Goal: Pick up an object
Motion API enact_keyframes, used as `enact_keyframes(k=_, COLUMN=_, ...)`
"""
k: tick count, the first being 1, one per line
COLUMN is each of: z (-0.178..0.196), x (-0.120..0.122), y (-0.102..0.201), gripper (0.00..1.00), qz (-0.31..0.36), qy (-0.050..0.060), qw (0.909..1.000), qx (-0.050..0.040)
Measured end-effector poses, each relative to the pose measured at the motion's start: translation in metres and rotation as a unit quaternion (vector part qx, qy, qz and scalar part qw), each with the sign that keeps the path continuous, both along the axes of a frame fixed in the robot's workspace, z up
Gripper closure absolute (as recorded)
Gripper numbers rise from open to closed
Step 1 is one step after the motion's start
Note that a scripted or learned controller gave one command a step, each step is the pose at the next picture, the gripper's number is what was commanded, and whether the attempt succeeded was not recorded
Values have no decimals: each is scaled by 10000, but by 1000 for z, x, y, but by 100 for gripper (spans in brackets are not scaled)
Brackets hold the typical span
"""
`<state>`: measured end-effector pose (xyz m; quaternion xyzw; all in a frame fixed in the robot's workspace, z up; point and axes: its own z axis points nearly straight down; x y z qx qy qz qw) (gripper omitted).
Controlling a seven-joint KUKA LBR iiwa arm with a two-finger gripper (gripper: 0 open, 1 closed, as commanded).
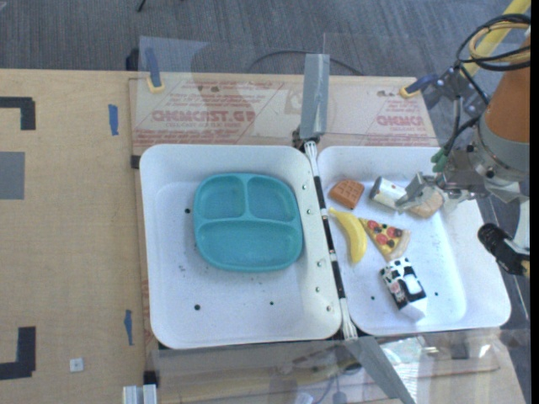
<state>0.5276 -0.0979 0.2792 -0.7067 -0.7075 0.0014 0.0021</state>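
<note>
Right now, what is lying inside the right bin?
The right bin holds a waffle piece, banana, pizza slice, black-and-white cow toy and a small white-grey item. The gripper covers part of a tan object below it.

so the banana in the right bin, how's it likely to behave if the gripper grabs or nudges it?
The banana looks like smooth, glossy toy plastic, so probably stiff, light, and somewhat slippery between fingers. It lies flat on its curve in the right bin, so a nudge would likely spin or slide it rather than roll it. The pizza slice sits close beside it and may get bumped.
</note>
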Motion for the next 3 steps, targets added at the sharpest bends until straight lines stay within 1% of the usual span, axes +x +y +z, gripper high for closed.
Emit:
enact_keyframes(k=1, z=-133, x=-49, y=-8, gripper=0, qz=83, qy=-1, qw=10000, qx=1)
enact_keyframes(k=2, z=-186, x=-49, y=-28, gripper=0, qz=-183, qy=-9, qw=9998, qx=0)
enact_keyframes(k=3, z=-178, x=-49, y=-30, gripper=100, qz=-201, qy=-4, qw=9998, qx=-3)
